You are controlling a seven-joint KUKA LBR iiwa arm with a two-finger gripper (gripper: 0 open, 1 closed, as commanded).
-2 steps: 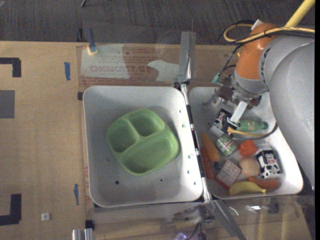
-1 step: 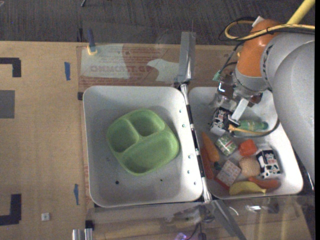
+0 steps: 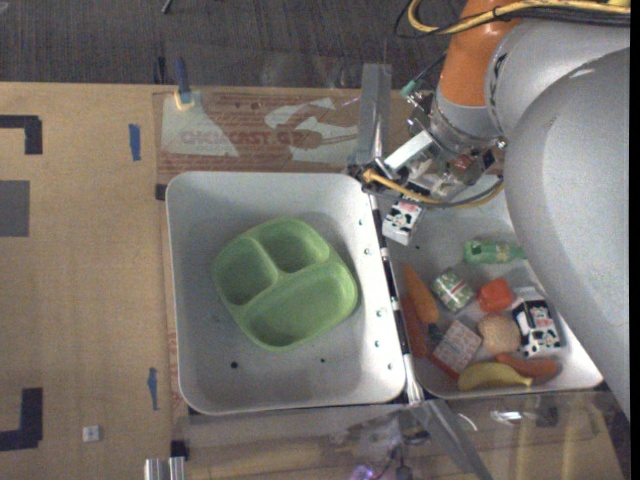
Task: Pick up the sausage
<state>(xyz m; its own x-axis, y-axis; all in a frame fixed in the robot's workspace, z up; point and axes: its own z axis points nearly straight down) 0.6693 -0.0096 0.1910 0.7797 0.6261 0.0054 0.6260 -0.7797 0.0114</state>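
Cardboard-covered bench [image 3: 80, 268], blue tape marks [image 3: 134, 142], dark carpet floor [image 3: 100, 18]

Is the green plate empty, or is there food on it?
Empty. The green plate shows bare green in all three sections. The toy food, like the banana, lies in the right bin.

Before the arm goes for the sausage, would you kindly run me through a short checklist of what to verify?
1. Sausage located: ok, the orange-brown piece along the left wall of the right bin, though its identity is a judgement.
2. Top access: ok, nothing lies over its upper end; its lower end meets the patterned block.
3. Gripper above the sausage: not ok, it sits at the bin's far corner, over a small carton.
4. Finger state: cannot tell.
5. Sausage in the gripper: not ok, it lies in the bin.
6. Left bin: ok, just a green plate.
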